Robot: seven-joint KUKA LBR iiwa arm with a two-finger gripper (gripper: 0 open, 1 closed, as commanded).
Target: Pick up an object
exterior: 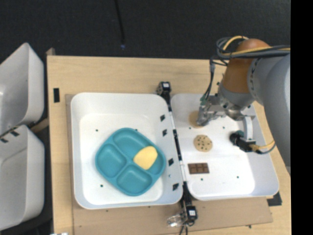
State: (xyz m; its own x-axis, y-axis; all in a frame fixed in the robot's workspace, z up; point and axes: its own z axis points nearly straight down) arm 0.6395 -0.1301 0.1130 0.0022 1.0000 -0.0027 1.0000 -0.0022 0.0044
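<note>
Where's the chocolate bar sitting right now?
The chocolate bar lies flat in the right bin, near its left wall, just below the cookie and apart from it.

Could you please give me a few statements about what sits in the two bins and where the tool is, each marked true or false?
1. The yellow item lies on the blue tray. True.
2. The tray is in the right bin. False: it is in the left bin.
3. The cookie lies in the right bin. True.
4. The chocolate bar lies on the tray. False: it lies on the right bin's floor.
5. The tool is over the left bin. False: it is over the right bin.
</note>
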